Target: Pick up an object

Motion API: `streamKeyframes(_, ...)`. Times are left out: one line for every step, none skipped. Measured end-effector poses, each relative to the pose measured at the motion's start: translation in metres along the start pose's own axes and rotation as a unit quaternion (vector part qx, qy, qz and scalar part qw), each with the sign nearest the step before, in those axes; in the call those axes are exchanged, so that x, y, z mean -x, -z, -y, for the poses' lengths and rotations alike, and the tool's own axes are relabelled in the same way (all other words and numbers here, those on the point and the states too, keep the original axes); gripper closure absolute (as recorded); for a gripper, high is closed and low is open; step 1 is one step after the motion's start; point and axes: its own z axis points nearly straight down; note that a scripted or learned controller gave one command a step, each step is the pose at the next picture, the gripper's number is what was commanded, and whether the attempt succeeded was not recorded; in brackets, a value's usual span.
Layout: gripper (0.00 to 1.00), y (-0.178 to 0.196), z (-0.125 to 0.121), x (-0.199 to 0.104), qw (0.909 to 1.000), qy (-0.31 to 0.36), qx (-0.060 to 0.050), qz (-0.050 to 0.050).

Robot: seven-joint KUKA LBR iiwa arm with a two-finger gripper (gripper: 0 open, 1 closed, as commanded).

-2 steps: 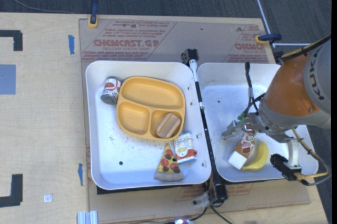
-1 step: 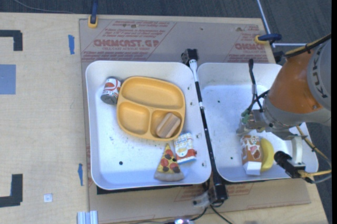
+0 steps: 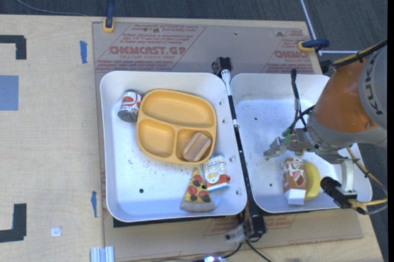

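Banana (image 3: 313, 181): just below the gripper (image 3: 278, 147), beside a brown packet (image 3: 294, 174) (right bin (image 3: 265, 113)).
Gripper: fingers spread, nothing between them.
Left bin (image 3: 117, 150): well left of gripper, holding pizza slice (image 3: 197, 191), yellow tray (image 3: 176, 125), can (image 3: 128, 106).

The arm (image 3: 363, 101) is grey with a broad orange band and part of dark lettering; black cables run along it to a metal gripper (image 3: 280, 147).
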Motion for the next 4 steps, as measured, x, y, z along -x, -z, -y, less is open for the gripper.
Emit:
streamKeyframes(0.0, -0.011, 0.025, -0.007, 1.0, 0.003, 0.0, -0.004)
streamKeyframes(1.0, 0.001, 0.023, -0.003, 1.0, 0.0, 0.003, 0.001)
streamKeyframes(0.0, 0.001, 0.023, -0.003, 1.0, 0.001, 0.003, 0.001)
streamKeyframes(0.0, -0.011, 0.027, -0.008, 1.0, 0.001, -0.005, -0.005)
